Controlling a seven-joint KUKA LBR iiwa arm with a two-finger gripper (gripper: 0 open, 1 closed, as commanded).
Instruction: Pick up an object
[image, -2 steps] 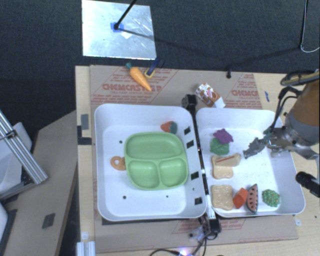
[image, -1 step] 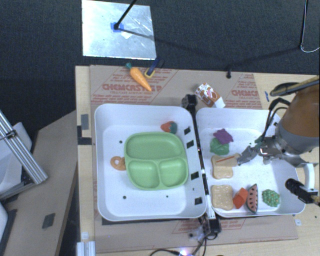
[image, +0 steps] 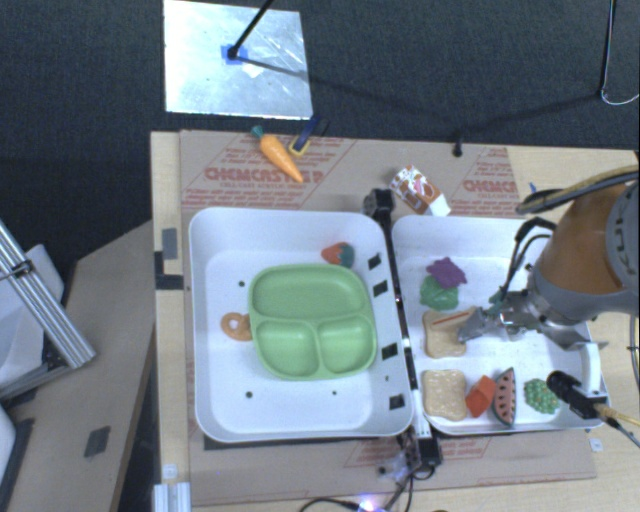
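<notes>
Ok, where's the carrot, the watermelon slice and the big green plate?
carrot (image: 279, 157), camera view, middle of its orange body.
watermelon slice (image: 505, 396), camera view, its red flesh.
green plate (image: 305, 295), camera view, bare top compartment.

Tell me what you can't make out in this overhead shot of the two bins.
- End effector: blurred, so its finger state is unclear, in the camera view.
- Toast slice beneath it: partly covered by the end effector.
- Arm: cut off by the right edge.
- Small packet behind the right bin: label too small to read.
</notes>
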